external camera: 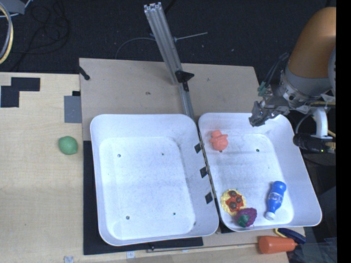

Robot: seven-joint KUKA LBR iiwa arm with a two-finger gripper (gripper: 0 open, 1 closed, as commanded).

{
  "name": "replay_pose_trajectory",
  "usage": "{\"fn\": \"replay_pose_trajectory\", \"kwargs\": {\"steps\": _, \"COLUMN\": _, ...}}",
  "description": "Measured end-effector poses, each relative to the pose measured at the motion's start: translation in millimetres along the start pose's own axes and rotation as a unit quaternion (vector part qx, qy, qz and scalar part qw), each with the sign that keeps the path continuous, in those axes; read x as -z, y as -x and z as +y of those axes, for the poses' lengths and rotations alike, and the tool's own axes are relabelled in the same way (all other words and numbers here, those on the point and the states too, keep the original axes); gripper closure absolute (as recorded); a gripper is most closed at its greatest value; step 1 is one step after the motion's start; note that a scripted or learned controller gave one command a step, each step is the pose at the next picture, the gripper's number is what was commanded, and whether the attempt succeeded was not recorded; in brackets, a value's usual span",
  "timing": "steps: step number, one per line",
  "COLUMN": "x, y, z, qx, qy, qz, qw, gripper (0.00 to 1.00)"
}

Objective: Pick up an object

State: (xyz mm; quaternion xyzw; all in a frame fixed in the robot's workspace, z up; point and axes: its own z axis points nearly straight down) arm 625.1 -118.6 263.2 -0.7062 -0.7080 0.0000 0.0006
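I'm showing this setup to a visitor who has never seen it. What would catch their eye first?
Probably the arm's orange band at upper right, with the dark end effector hanging over the far rim of the right bin. Next, that bin's bright toys: an orange figure near its far left corner, a blue bottle and a yellow-and-red piece along its near edge. A green ball sits alone on the bench, left of both bins.
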Motion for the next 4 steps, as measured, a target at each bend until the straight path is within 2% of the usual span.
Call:
{"fn": "replay_pose_trajectory", "kwargs": {"steps": 2, "x": -14, "y": -95, "z": -43, "qx": 0.0, "qy": 0.0, "qz": 0.0, "qw": 1.0, "gripper": 1.0}}
{"fn": "replay_pose_trajectory", "kwargs": {"steps": 4, "x": -40, "y": -200, "z": -62, "qx": 0.0, "qy": 0.0, "qz": 0.0, "qw": 1.0, "gripper": 1.0}}
